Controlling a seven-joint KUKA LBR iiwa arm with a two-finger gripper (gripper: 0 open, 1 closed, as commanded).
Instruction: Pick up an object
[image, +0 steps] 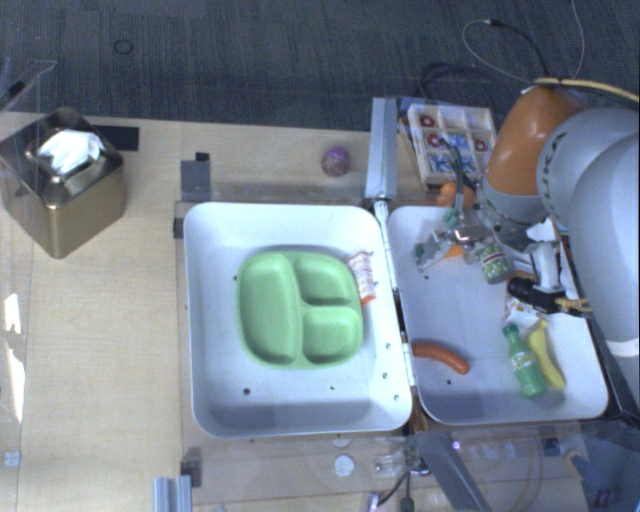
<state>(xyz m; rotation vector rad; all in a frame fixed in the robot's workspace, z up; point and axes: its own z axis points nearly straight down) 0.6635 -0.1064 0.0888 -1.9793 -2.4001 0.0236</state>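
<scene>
The gripper (440, 247), grip state unreadable, hangs over the right white bin (470, 400), where the small red plastic sausage (441, 356) looks light, stiff, slippery—best pinched across its middle.

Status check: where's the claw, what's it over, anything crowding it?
Claw low in right bin, upper left part. Nothing seen between its fingers. Small can and orange item close beside. Sausage, green bottle, banana lie apart.

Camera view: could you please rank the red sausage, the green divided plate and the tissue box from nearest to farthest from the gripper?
Measured from the gripper, in the right bin's upper part:
1. Red sausage, lower in the same right bin.
2. Green divided plate, in the left bin.
3. Tissue box, on the bench at the far left.
</scene>
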